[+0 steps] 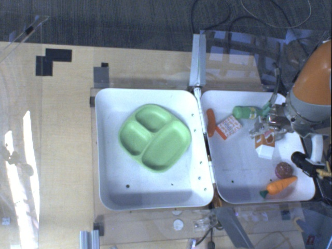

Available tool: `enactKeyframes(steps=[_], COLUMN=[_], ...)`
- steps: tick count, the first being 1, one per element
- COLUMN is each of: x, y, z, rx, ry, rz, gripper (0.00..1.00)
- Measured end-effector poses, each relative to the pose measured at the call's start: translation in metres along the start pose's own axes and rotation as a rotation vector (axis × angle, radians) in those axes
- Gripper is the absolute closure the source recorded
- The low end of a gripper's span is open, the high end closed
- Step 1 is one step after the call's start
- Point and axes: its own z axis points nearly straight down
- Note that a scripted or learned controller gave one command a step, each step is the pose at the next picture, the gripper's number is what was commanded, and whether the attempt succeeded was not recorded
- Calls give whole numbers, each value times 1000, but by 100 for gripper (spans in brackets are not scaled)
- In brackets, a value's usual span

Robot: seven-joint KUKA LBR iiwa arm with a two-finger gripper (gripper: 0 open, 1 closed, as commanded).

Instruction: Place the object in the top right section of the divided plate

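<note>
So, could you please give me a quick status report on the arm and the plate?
Gripper low in right bin, among the items. Green divided plate in left bin, nothing on it. No clear obstruction.

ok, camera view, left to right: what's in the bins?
Green divided plate in the left bin → red sausage → red-and-white packet → green bottle → orange carton → carrot, all in the right bin.
</note>
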Motion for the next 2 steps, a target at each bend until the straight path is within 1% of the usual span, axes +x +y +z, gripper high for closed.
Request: enactKeyframes(steps=[1,2], x=[110,185], y=[64,61], z=[-40,20], rx=[1,4], ry=[2,3], rz=[-71,-243], gripper=[100,100])
